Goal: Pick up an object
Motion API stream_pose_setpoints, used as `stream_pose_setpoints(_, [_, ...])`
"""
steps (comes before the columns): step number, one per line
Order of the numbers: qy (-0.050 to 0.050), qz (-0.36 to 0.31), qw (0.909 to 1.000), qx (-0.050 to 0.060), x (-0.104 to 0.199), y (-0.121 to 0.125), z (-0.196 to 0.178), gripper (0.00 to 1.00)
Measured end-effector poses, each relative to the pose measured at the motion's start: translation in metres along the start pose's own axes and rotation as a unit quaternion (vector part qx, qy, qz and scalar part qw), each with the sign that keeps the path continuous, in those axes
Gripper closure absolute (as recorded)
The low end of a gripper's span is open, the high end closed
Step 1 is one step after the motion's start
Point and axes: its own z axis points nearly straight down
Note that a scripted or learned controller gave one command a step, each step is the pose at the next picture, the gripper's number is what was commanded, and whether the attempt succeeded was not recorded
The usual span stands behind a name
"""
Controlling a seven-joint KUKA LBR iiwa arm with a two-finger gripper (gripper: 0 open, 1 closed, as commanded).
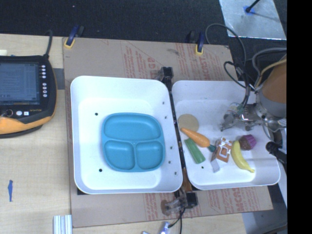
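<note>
The bench (34,179) is pale wood, with a sheet of brown cardboard (122,57) laid over most of it and held at the far edge by two clamps. On the cardboard sit two shallow white bins side by side. The left bin (85,130) holds a blue plate (132,141) with three compartments, lying flat near its middle. The right bin (204,96) holds the small things to pick from.

At the far left of the bench lies a black and orange control tablet (24,94), screen up.

The arm (275,84) comes in from the right, its orange band over the far right corner of the right bin. Its gripper (233,120) is low over the bin floor, fingers pointing left, spread a little apart with nothing between them. It is well apart from the objects, which lie nearer the front.

In the right bin, from bigger to smaller: a yellow banana (241,156) near the right, an orange carrot (196,137) lying aslant, a green stick (194,151) just beside and below the carrot, a tan round disc (188,122) touching the carrot's far end, a small red and white packet (223,149) between carrot and banana, and a purple lump (248,141) touching the banana's far tip
</note>
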Motion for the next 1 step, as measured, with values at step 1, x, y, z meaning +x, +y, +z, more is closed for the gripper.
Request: stream_pose_setpoints(1, [0.001,0.001,1.0,-0.001,0.0179,0.0625,0.0041,0.0])
